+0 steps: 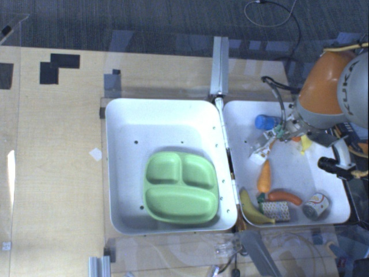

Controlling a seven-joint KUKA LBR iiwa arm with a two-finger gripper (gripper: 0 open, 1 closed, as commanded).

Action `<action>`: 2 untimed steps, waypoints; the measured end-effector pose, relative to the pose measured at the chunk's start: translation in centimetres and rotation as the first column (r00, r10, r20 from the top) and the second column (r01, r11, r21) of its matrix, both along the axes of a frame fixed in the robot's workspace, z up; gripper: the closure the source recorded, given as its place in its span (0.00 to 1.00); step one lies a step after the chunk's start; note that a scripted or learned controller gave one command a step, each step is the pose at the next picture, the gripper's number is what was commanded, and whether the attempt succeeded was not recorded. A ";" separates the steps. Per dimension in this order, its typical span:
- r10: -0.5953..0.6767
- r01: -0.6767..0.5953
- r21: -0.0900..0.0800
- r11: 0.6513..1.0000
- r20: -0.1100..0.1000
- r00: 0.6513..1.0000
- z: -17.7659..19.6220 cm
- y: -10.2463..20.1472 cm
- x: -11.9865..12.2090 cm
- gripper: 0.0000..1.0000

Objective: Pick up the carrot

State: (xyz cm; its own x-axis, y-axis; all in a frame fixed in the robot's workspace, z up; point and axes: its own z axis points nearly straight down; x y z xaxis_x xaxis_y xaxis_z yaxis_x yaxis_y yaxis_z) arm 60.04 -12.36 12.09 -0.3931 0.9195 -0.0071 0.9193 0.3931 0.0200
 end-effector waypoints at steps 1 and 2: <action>-0.108 0.108 0.001 0.994 -0.007 0.994 -3.2 3.3 -6.0 0.00; 0.028 -0.028 -0.004 1.000 0.000 1.000 -3.2 2.2 -9.8 0.00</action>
